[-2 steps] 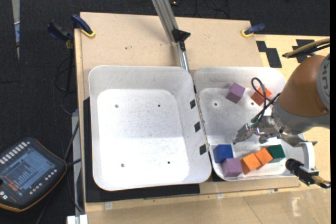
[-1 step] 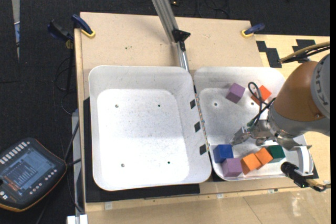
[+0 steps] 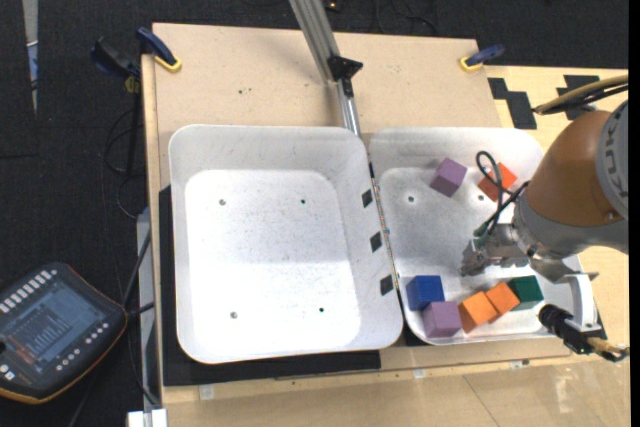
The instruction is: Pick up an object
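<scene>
1. Reaching in from the right, the arm [image 3: 580, 185] is seen over the right bin [image 3: 400, 185], the claw [image 3: 480, 255] low near its middle.
2. Whether the claw is released or clenched cannot be told.
3. Blocks are seen in that bin: blue [image 3: 425, 291], purple [image 3: 443, 318], orange [image 3: 481, 306] and green [image 3: 524, 292] along the near side; another purple [image 3: 449, 177] farther back.
</scene>
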